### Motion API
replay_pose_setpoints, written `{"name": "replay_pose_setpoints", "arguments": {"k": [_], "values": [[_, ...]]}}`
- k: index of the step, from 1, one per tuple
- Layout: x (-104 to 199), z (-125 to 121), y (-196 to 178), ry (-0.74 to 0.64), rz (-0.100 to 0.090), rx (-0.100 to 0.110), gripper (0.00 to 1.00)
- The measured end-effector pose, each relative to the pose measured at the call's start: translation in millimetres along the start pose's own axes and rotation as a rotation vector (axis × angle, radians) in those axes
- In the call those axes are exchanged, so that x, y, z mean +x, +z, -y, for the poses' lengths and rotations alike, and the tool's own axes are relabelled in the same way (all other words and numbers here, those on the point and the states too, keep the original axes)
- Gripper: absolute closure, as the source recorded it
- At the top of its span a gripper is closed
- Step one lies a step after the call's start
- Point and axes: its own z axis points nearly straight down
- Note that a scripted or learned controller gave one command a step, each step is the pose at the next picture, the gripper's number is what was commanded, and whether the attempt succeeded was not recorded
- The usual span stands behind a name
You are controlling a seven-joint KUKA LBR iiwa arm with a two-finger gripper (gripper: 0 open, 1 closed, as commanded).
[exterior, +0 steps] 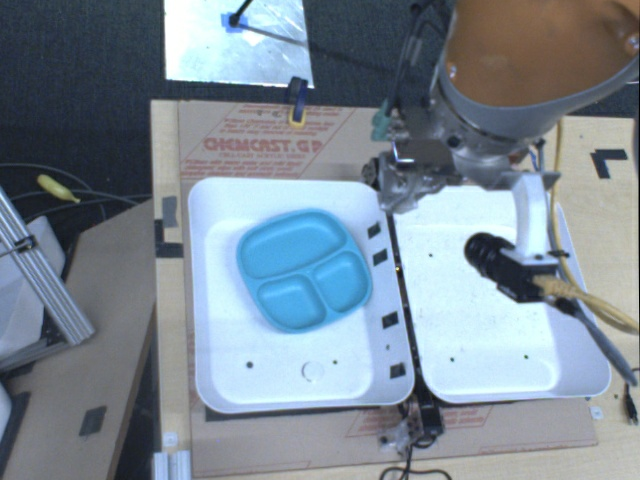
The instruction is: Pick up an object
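A light blue divided plate with three compartments lies flat in the left white bin, towards its far middle. The arm comes in from the upper right, and its gripper hangs over the far end of the ridge between the two bins, just right of the plate's far right corner. The wrist body hides the fingertips. Nothing shows held under the gripper.
The right white bin lies beside the left one. Both rest on a cardboard sheet. A grey metal frame stands at the left edge, off the bench.
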Motion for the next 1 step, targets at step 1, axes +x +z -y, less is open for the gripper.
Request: {"name": "replay_pose_setpoints", "arguments": {"k": [1], "values": [[-44.1, 1.9, 54.8, 0.011, 0.003, 0.005, 1.00]]}}
